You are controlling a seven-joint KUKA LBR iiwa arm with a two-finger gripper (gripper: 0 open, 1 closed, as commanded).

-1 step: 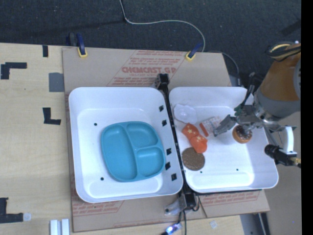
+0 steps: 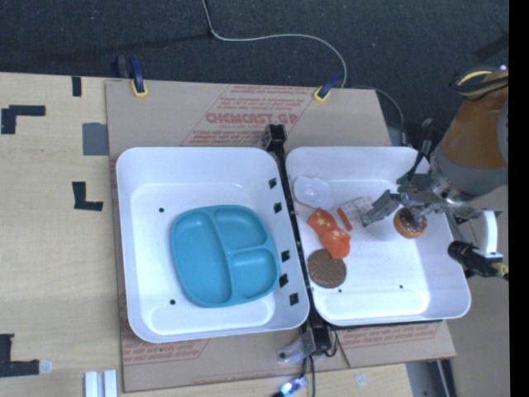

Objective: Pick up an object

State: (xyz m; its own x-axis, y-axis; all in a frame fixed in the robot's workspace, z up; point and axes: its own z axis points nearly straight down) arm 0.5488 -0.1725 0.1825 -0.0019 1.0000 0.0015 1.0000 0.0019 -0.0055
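The right bin (image 2: 413,300) holds several small objects. An orange-red carrot-like piece (image 2: 331,231) lies left of centre, with a flat brown disc (image 2: 327,270) just below it. A clear plastic piece (image 2: 311,190) rests near the upper left corner, and a small silver and red item (image 2: 354,212) lies beside it. A round brown object (image 2: 409,222) sits toward the right side. My gripper (image 2: 384,207) hangs low over the bin between the silver item and the brown round object, close to both. Nothing can be seen held in it.
The left bin (image 2: 140,188) holds a blue divided plate (image 2: 223,253). A black divider (image 2: 285,213) runs between the bins. The grey and orange arm (image 2: 471,147) covers the right bin's upper right corner. Blue clamps (image 2: 136,79) pin the cardboard base at the back.
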